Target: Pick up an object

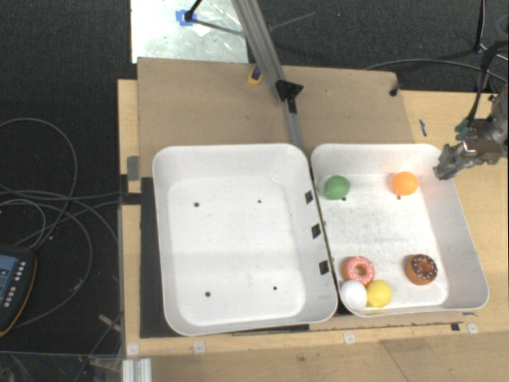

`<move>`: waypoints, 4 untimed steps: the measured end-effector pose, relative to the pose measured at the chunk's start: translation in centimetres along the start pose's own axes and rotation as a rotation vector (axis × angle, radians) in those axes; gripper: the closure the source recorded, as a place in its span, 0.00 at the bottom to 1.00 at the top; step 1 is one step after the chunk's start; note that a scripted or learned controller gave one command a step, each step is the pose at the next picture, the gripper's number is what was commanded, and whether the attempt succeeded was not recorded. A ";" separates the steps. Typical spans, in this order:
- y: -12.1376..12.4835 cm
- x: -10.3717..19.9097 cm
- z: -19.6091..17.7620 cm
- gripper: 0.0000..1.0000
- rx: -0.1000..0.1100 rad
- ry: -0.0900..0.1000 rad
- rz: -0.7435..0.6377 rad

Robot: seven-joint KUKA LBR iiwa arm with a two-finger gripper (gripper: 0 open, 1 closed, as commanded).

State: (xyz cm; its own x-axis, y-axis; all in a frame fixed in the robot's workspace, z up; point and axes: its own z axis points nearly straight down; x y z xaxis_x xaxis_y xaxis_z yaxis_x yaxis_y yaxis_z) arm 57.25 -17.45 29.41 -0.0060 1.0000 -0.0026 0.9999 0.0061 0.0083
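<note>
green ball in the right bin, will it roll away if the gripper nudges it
Probably. The green ball looks round and smooth and sits alone on the flat floor of the right bin, with nothing touching it. It may stop against the nearby wall. It looks small and likely light.

floor: dark carpet across the upper and left parts of the frame.
cables: thin black loops on the carpet at left.
bench: light wooden top, centre of the frame.
bright patch: pale rectangle at upper left.
pole: grey metal bar slanting down from the top centre.
device: dark handheld unit at lower left.
</note>
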 end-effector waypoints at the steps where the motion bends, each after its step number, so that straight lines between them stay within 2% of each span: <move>1: -0.3 6.1 0.2 1.00 0.007 0.004 -0.005; 2: -1.1 10.7 0.4 1.00 0.007 0.004 -0.004; 3: -1.8 16.3 2.4 1.00 0.009 0.005 -0.005; 4: -2.3 21.4 2.3 1.00 0.007 0.005 -0.005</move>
State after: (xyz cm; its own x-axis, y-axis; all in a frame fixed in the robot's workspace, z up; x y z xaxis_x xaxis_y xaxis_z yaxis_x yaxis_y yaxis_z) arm 54.80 3.92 27.05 -0.0112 0.9999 0.0021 0.9999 0.0112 0.0010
